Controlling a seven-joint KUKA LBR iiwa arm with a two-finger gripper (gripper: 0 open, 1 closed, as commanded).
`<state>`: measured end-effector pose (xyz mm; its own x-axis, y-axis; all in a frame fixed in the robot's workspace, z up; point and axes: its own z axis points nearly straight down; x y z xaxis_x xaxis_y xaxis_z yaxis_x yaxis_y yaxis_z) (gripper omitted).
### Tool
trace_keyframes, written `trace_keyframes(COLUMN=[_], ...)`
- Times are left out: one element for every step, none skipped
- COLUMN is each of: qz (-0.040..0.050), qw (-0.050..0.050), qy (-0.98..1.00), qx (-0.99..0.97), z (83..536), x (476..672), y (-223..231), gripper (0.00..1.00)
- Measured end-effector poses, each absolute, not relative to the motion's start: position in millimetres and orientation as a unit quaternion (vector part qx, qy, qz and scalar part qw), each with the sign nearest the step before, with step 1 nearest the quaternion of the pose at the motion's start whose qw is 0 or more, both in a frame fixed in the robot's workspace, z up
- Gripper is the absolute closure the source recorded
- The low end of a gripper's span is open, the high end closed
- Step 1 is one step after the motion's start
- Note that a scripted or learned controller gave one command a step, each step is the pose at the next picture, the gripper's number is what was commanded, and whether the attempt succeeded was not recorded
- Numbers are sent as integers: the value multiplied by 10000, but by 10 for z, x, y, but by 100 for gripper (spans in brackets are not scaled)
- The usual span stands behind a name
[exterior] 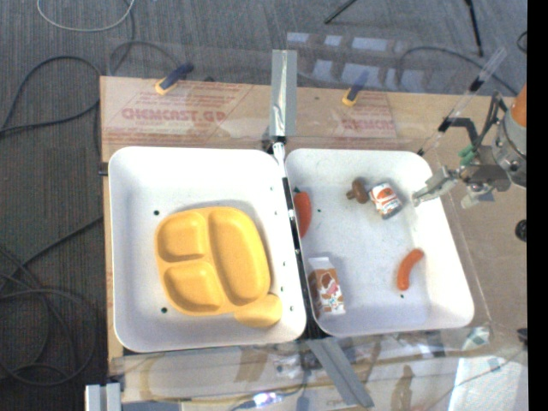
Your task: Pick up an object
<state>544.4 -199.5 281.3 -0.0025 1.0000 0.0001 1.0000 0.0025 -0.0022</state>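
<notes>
The end effector [428, 191] sits at the right edge of the right bin [445, 311], low over the rim. It is too small and blurry to tell how its grip stands, and nothing shows in it. So the pick looks like it is not done yet. Every object lies down in a bin.

The closest thing to the end effector is a small can [385, 200] with a red and white label. It lies on its side, just to the left of the end effector. A little brown toy [357, 191] lies right beside the can. An orange sausage toy [409, 269] lies lower down, near the right wall. A small snack packet [327, 287] lies near the front left corner. Another red-orange piece [301, 212] rests against the wall between the bins.

The left bin [128, 315] holds a big yellow tray [210, 257] with three sections, and a yellow lump [259, 312] beside it.

What is left is to reach down, close on one object and lift it.

The cardboard [175, 110] behind the bins has faint red letters, hard to read. The words on the can and packet are too small to read.
</notes>
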Motion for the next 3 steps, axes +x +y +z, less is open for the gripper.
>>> trace_keyframes(qz=[1, -42, -27], qw=[13, 18, 24], qy=[-7706, -7682, -7680], qx=[-6373, -6402, -6405], z=[1473, 974, 1048], x=[5116, 5140, 5130], y=[-2225, -2155, -2160], gripper=[0, 0, 100])
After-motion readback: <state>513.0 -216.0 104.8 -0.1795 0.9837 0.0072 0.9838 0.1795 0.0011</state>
